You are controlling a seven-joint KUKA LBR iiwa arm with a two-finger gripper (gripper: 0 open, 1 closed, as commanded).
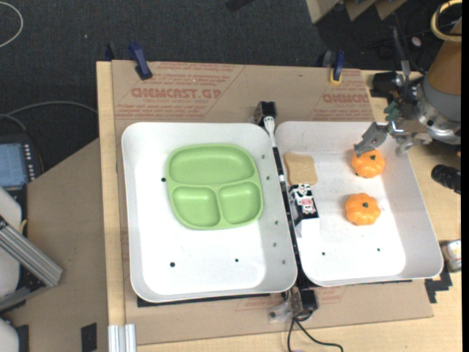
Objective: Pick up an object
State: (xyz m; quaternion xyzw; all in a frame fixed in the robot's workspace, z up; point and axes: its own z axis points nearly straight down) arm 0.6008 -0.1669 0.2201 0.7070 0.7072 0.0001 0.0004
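Note:
Two small orange pumpkins lie in the right bin [410,262]: one [368,164] toward the back right, the other [362,209] just in front of it. A tan flat square [300,169] and a small black-and-white item [304,200] rest near the bin's left wall. My gripper [385,142] hangs at the bin's back right, just above and behind the rear pumpkin. It is open, with one grey finger [368,138] reaching down toward that pumpkin's top. Nothing sits between the fingers.
The left bin [146,248] holds a green divided plate [215,186]. A black divider with cables runs between the bins [282,189]. Blue and yellow clamps [139,61] pin the cardboard base at the back. The arm's body [443,101] fills the right edge.

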